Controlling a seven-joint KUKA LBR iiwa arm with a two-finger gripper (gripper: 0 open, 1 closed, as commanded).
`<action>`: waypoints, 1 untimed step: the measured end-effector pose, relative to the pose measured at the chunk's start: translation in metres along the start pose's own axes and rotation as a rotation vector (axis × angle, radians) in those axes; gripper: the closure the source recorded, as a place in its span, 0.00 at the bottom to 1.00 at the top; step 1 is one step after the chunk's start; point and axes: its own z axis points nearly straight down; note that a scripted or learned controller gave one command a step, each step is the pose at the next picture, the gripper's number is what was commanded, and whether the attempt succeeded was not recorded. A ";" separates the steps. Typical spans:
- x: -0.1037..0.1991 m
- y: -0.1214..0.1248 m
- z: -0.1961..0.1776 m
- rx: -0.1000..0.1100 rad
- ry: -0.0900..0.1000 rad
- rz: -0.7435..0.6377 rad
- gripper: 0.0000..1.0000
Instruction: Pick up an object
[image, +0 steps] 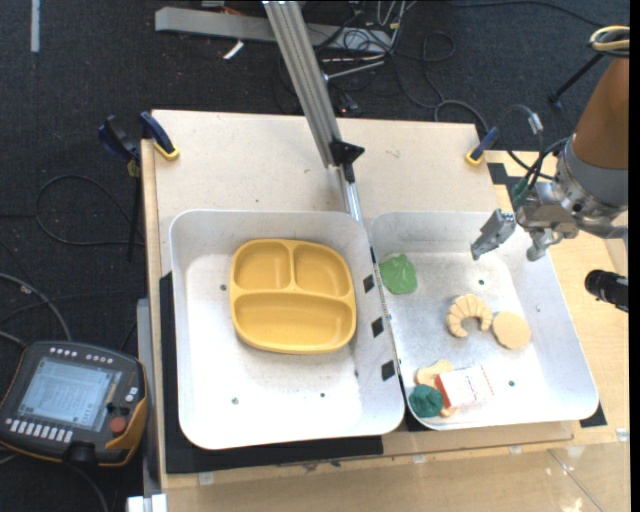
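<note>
My two-finger gripper (512, 241) hangs with fingers spread and nothing between them over the right white bin (560, 330); the tan, curved croissant-shaped toy (468, 316) lies below-left, nearer the camera.

Arm w/ orange band comes in from right; gripper (514, 240) hangs over back-right part of right bin (560, 330), fingers spread apart, nothing btwn them. In right bin: green leaf-like toy (398, 274) near left wall, tan croissant toy (468, 315) mid-bin, round tan cookie-like piece (511, 330) touching croissant's right end. Front-left corner of that bin: small red-and-white carton (466, 386), dark green toy (426, 401) just beside it, small yellowish piece (434, 373) behind. Left bin (200, 400) holds yellow 3-compartment plate (293, 296), flat, approx centred. Teach pendant (70, 400) on floor, lower left. Yellow clamps (163, 150) at bench back corners.
</note>
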 end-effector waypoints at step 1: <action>0.000 0.000 0.000 0.000 0.000 0.001 0.00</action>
